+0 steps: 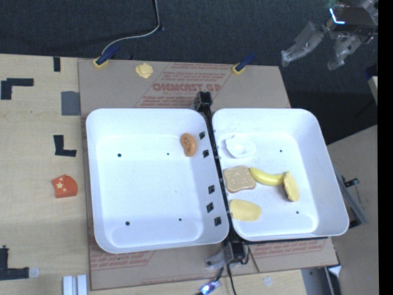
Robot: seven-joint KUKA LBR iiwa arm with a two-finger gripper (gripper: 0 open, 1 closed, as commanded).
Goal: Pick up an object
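Note:
My gripper (320,52) hangs at the top right, above the dark floor beyond the bench and well clear of both bins. Its fingers (299,45) are spread open with nothing between them. In the right bin (319,165) lie a white lump (238,145), a tan toast slice (238,179), a banana (268,177), a yellow oval piece (291,187) and a flat yellow piece (244,210). The left bin (123,183) holds one small orange-brown item (188,144) near its right wall.
A small yellow object (144,70) lies on the cardboard behind the left bin. A red object (64,186) sits on the bench left of the bins. A white cable (138,35) runs across the dark backdrop. Black clips (203,101) join the bins.

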